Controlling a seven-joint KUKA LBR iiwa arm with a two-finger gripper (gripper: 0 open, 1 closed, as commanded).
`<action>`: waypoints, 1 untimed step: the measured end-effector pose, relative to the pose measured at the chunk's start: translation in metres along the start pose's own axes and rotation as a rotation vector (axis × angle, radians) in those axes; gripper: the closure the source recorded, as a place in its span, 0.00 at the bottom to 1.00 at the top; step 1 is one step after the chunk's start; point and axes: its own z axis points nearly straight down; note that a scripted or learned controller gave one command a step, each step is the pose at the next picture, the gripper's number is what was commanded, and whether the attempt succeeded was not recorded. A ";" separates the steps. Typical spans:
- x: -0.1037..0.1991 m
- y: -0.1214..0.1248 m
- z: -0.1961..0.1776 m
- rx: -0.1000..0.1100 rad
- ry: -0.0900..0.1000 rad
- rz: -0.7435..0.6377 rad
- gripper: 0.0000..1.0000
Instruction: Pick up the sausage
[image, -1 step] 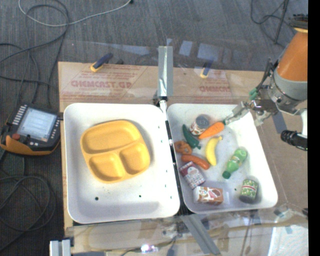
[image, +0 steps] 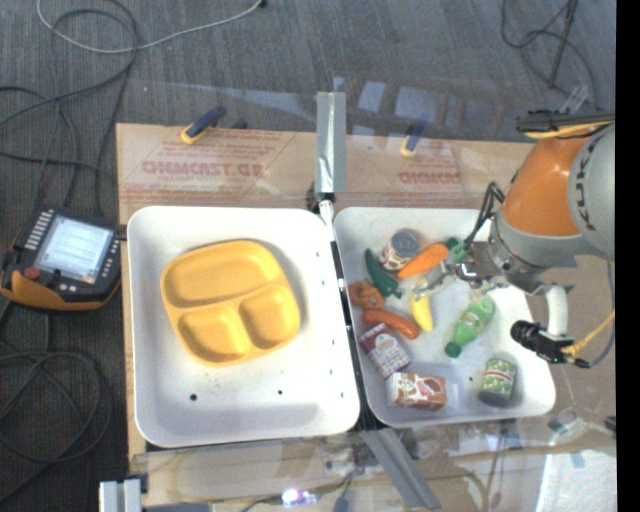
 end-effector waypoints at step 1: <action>0.056 -0.062 0.056 -0.024 -0.003 0.233 0.00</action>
